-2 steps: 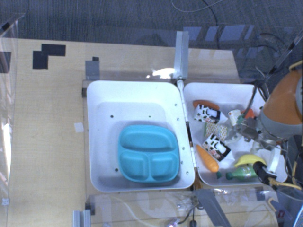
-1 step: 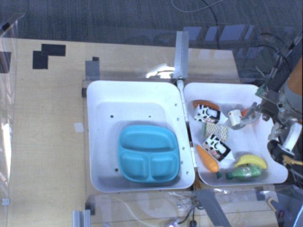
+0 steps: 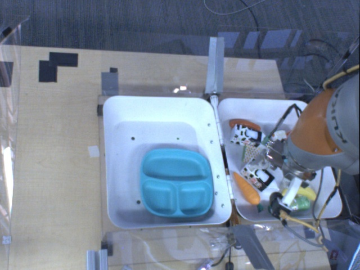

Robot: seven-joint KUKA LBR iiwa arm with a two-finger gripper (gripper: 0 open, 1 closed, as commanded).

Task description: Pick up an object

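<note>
Orange carrot (image 3: pixel 247 189) lies low in the right bin (image 3: pixel 335 206), crowded by other toys. The hand (image 3: pixel 269 161) hangs close above the pile; its grip cannot be told. It might grab nothing, or bump a neighbour.

The right bin (image 3: pixel 236 207) holds a small jumble: an orange carrot-shaped piece (image 3: pixel 247 189) lying slantwise near its left wall, two black-and-white patterned things (image 3: pixel 243 134) (image 3: pixel 257 176) further in, a brownish-red piece (image 3: pixel 246 124) at the back, something yellow-green (image 3: pixel 304 198) at the front.

Blue divided tray (image 3: pixel 176 182) in left white bin (image 3: pixel 121 117)
</note>
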